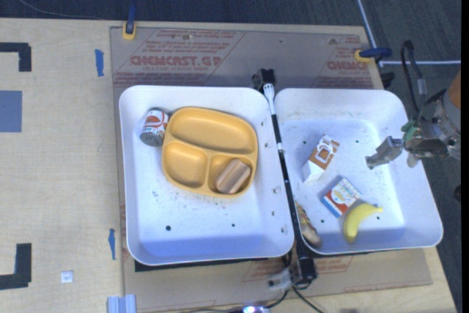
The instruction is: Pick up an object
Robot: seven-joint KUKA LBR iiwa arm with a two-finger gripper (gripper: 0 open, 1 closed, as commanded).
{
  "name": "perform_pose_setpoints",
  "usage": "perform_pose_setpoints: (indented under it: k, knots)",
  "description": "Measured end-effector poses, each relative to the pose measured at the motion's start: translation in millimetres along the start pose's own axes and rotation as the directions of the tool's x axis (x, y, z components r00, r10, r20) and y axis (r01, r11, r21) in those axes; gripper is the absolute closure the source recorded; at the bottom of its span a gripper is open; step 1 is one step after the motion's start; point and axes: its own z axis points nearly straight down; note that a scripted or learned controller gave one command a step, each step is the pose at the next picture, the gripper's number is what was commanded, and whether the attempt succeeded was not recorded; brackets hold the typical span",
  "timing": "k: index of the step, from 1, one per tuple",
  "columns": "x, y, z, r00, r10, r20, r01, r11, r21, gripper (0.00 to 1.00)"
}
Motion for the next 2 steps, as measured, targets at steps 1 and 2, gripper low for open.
perform_pose_setpoints:
  k: [1, 2]
  knots:
    - [6.6, 3.4, 141.6, 1.0, 0.001, 0.002, -0.001, 1.0, -0.01, 0.0]
    - [57.0, -13.7, 149.3, 1.0, 0.002, 0.006, -0.002, 1.0, -0.018, 0.0]
